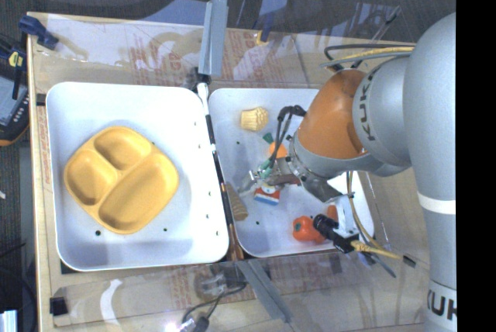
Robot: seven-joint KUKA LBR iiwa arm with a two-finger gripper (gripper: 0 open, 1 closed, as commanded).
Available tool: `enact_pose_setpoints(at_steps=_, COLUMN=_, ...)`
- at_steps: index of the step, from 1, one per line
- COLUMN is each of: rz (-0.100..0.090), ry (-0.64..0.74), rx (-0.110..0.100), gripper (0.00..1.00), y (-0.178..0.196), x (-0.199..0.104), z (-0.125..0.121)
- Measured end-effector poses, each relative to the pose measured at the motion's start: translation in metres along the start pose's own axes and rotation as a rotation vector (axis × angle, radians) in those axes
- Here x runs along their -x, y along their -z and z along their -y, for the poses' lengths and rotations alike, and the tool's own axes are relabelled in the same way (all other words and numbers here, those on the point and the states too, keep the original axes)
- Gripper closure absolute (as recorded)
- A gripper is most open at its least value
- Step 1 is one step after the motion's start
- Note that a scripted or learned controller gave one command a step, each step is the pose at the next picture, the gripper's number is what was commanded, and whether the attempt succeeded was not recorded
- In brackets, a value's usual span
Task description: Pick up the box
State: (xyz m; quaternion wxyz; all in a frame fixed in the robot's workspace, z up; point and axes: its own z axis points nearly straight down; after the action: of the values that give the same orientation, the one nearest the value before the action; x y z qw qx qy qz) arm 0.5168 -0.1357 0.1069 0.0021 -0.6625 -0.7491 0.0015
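— That smooth grey arm [403, 129] looms over the right bin [232, 109]?

— Yes. Left of that bin, a glossy yellow divided tray [120, 179]. Inside it, the gripper [267, 181] touches the small striped box [267, 196]; finger spread, I can't tell. Bare floor toward its left wall.

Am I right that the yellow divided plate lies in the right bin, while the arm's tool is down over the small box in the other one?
Not quite. The camera view shows the yellow divided plate in the left bin, not the right. The rest holds: the tool is down over the small box in the other bin, the right bin.
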Motion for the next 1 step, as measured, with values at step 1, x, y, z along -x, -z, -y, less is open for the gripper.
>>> enact_pose_setpoints(at_steps=1, rz=0.002, ry=0.007, rx=-0.001, gripper=1.0, y=0.0099, x=0.0001, z=-0.0005)
